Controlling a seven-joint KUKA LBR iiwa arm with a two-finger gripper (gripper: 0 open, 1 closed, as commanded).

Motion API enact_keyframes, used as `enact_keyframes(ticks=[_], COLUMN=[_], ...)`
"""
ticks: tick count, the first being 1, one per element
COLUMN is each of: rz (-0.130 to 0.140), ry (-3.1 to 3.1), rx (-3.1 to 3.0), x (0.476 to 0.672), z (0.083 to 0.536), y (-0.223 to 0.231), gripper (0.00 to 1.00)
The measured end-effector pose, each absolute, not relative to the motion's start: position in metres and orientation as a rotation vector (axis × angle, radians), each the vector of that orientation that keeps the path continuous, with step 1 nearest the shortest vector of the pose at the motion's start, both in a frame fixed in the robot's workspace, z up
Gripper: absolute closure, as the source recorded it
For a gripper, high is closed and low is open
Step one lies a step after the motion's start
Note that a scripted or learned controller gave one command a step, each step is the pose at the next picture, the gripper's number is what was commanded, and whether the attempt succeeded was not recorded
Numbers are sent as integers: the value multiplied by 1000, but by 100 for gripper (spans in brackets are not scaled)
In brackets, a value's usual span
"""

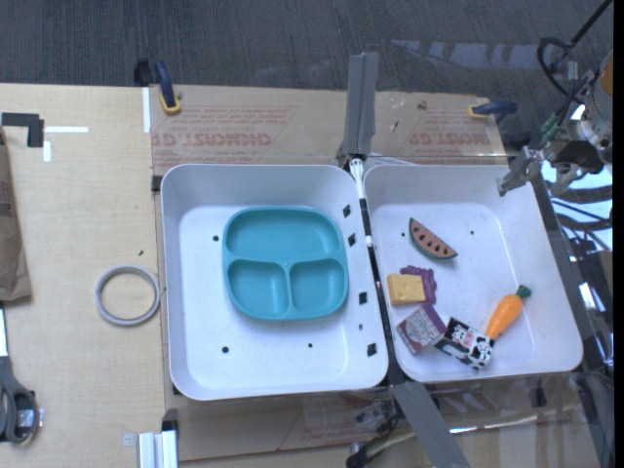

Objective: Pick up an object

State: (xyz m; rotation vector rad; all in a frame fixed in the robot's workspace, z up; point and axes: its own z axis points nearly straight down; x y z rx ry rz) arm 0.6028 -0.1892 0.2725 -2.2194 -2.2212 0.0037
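Even, diffuse overhead light; white bins [185,349] bright without blown glare. Shadows soft and short. Focus adequate; slight softness toward the bench's [78,213] right edge.

A divided plate [287,263] lies in the left bin [185,359]; the right bin [546,349] holds 5 toys; a tape ring [128,294] lies left.

- Arm hardware [575,130], as my feed shows it: pale grey and white metal parts, edges blurred.
- Black cables [570,52] loop above that hardware; I count several thin strands.
- A small green-and-orange wire fleck sits just beside the grey parts.
- I cannot make out any markings or screws.
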Motion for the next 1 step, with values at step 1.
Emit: enact_keyframes(ticks=[1], rz=[5], ry=[-1949], rx=[-2461], x=[652], z=[163], y=[-156], gripper=[0])
